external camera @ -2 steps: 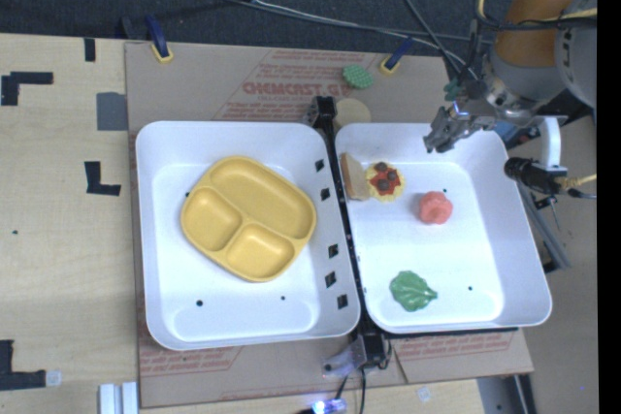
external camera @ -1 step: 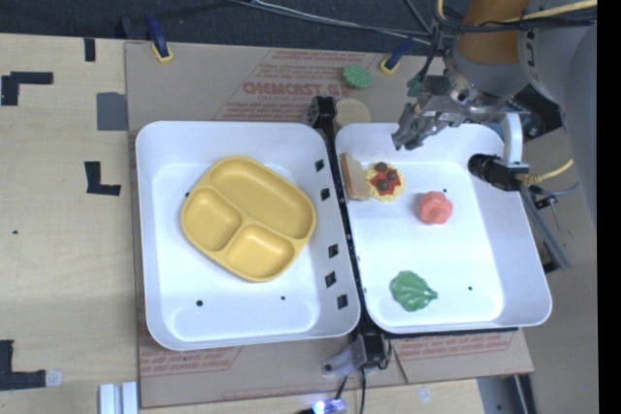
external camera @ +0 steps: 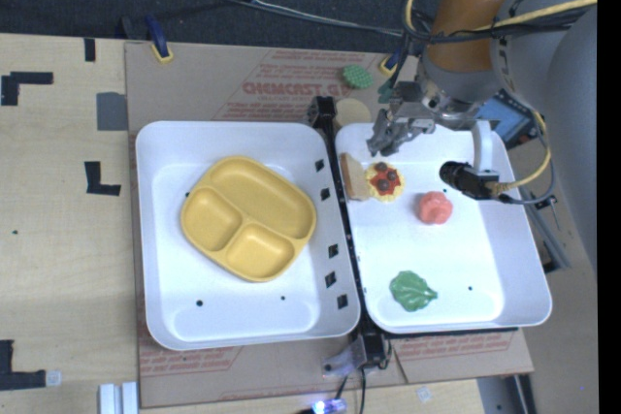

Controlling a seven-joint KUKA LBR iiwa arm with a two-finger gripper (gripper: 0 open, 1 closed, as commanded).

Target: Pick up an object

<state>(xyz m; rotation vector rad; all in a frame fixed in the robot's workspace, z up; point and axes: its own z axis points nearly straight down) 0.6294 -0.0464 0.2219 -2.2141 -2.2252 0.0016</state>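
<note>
Toy tart (external camera: 385, 179) with dark berries, at the near-left of the right bin (external camera: 505, 301), touching a tan wedge (external camera: 353, 177) against the dividing wall; roughly round, no clear long axis, berry face up. Gripper (external camera: 384, 140) just above and behind it, fingers slightly parted, nothing between them. Likely risk: descent landing on the tart's rim, tipping it or catching the wedge. Nearby: red piece (external camera: 435, 207), green piece (external camera: 412, 290).
</note>
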